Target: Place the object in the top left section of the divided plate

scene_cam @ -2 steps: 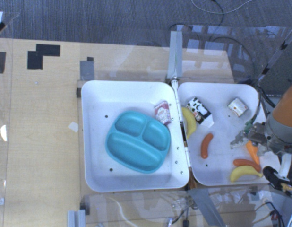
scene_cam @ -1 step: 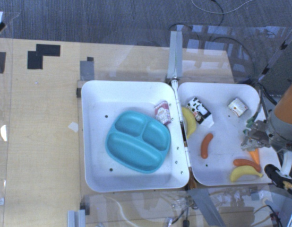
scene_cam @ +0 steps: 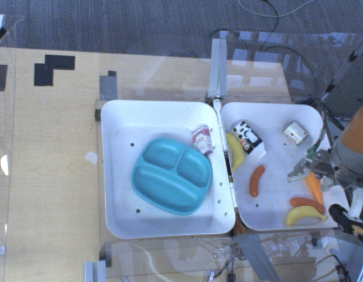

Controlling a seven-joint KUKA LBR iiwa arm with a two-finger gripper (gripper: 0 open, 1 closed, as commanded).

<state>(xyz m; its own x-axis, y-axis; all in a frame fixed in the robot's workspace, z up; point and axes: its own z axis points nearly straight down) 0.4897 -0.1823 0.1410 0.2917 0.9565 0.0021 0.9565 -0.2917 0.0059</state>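
Gripper [scene_cam: 308, 168] metal sits low at the right bin's [scene_cam: 275, 216] 3 o'clock edge, its fingers seemingly parted around the top of an orange carrot [scene_cam: 313, 187], though blur leaves the grip uncertain. From the view's 3 o'clock side the grey arm [scene_cam: 352, 148], with its orange band, reaches in. At that bin's 5 o'clock lie a red sausage [scene_cam: 306, 202] and a yellow banana [scene_cam: 305, 215]. Another sausage [scene_cam: 256, 181] lies near centre, a black-and-white carton [scene_cam: 247, 136] at 11 o'clock, a small white cup [scene_cam: 295, 133] at 1 o'clock. In the left bin [scene_cam: 120, 157] the blue divided plate [scene_cam: 171, 175] rests centrally, a red-and-white packet [scene_cam: 202, 140] just beside its 1 o'clock rim.
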